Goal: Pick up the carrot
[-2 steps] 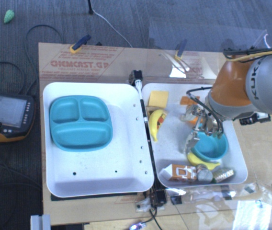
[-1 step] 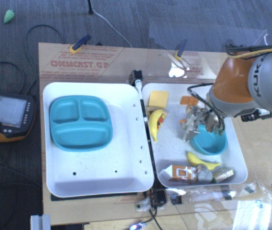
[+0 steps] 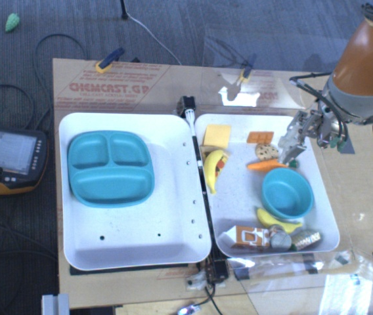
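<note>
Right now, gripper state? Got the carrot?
Gripper: fingers' state cannot be told; it sits just above the carrot in the right bin. Carrot lies on the bin floor, not held.

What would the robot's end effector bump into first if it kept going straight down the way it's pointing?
Probably the carrot: the end effector points down-left toward its right end, just beside the blue bowl. Height is hard to judge from above.

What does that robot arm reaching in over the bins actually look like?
The arm is a thick rounded body, orange on its upper part with a grey band below. At its end sits a small metallic grey gripper with thin fingers, and a few dark cables and fittings bunch around the wrist.
</note>
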